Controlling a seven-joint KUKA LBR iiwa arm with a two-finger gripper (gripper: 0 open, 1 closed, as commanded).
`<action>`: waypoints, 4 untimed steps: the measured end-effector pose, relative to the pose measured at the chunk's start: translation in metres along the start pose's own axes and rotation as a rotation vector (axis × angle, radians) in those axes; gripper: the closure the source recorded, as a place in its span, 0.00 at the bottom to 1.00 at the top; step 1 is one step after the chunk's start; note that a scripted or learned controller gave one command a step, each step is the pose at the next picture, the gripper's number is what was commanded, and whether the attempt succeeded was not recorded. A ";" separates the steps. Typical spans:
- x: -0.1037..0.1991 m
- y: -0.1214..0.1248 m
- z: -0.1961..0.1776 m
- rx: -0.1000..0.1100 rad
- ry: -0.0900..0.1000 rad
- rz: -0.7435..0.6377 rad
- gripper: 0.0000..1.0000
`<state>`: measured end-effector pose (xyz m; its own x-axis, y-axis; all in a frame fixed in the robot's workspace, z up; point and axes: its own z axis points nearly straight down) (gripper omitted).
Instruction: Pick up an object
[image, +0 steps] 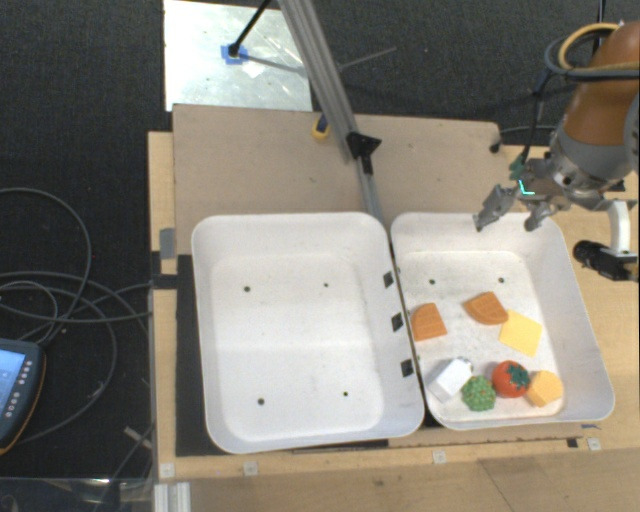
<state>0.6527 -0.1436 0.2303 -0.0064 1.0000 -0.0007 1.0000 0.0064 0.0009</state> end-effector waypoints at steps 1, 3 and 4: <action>0.007 -0.002 0.060 0.005 0.002 0.000 0.00; 0.010 -0.006 0.140 0.002 0.001 0.003 0.00; 0.010 -0.004 0.127 -0.004 0.000 0.001 1.00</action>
<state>0.6487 -0.1337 0.1031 -0.0050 1.0000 -0.0007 1.0000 0.0050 0.0050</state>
